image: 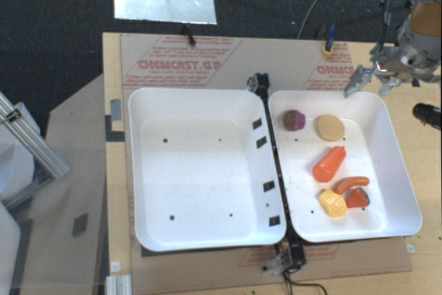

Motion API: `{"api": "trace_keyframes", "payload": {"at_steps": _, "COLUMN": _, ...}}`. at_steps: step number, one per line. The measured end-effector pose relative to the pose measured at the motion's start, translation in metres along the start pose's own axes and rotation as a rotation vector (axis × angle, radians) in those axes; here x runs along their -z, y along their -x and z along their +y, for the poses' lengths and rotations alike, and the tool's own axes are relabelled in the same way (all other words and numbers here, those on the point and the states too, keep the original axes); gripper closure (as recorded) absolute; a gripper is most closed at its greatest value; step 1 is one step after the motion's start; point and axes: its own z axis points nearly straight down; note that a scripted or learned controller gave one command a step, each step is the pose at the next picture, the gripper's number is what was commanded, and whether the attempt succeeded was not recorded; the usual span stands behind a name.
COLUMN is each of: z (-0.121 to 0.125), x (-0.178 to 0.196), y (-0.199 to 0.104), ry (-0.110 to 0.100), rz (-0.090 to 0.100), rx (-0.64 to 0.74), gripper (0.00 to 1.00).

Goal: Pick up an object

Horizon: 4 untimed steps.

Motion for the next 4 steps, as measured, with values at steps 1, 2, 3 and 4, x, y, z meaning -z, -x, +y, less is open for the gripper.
{"api": "trace_keyframes", "payload": {"at_steps": 1, "z": -0.053, "x": -0.150, "y": 0.002, "ry": 0.001, "rz": -0.001, "rx": 0.000, "gripper": 0.00}}
{"api": "trace_keyframes", "payload": {"at_steps": 2, "z": -0.083, "x": -0.162, "y": -0.030, "ry": -0.004, "rz": 0.002, "rx": 0.001, "gripper": 0.00}}
{"api": "trace_keyframes", "payload": {"at_steps": 3, "z": -0.080, "x": -0.150, "y": -0.028, "ry": 0.002, "rz": 0.000, "rx": 0.000, "gripper": 1.00}}
{"api": "trace_keyframes", "payload": {"at_steps": 4, "z": -0.053, "x": -0.054, "y": -0.102, "ry": 0.010, "rz": 0.002, "rx": 0.009, "gripper": 1.00}}
